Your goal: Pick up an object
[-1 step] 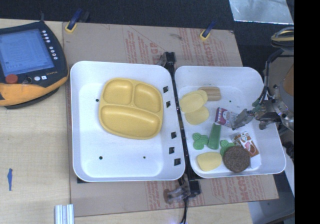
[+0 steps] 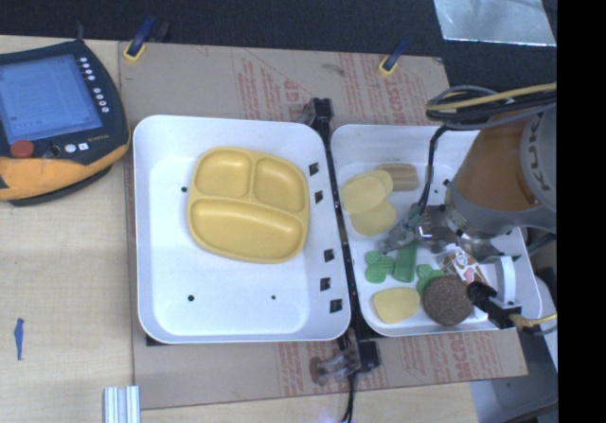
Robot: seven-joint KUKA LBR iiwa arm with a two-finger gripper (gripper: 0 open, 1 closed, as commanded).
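Bench (image 2: 66, 260) under cardboard (image 2: 275, 80), bins (image 2: 156, 222).

Two bins sit side by side on the desk (image 2: 66, 270) at frame centre: the left bin (image 2: 170, 308) holds a divided tray (image 2: 251, 203) in its upper middle, the right bin (image 2: 365, 142) a cluster of small items. In the right bin, flat discs (image 2: 367, 194) lie upper left with a block (image 2: 401, 175) just beside them to the right, leaf-shaped pieces (image 2: 390, 267) sit below, and an oval piece (image 2: 396, 305) and a round disc (image 2: 447, 300) lie side by side along the bottom edge. A teach pendant (image 2: 57, 118) lies at the frame's upper left, well apart from both bins; the arm (image 2: 502, 175) overhangs the right bin's right half.

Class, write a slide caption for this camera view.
Arm's gripper lowered among toy foods in the right bin; yellow divided plate in the left bin.
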